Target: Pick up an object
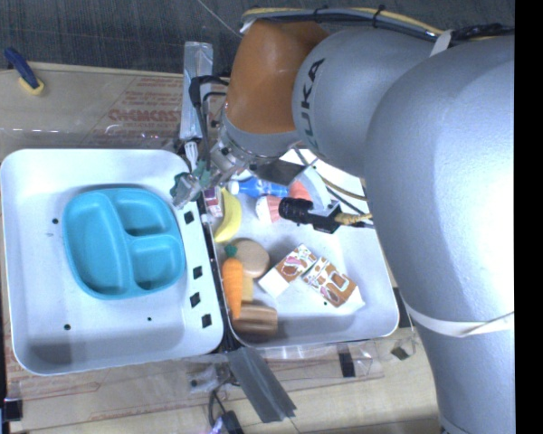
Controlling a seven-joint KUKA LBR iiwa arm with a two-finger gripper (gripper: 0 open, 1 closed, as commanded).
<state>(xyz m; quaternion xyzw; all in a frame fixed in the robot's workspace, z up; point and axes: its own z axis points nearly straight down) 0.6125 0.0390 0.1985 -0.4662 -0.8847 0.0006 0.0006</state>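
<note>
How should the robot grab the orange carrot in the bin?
Probably across the middle of the carrot, coming straight down from above. It lies flat and long beside the left wall of its bin, with a round brown thing touching its top, so the middle looks freest, though the wall side is tight.

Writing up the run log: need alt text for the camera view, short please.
A large grey robot arm reaches in from the right, its gripper low over the divide between two white bins. The right bin holds a banana, a carrot, a wooden block and small cartons; the left bin holds a blue divided tray.
</note>
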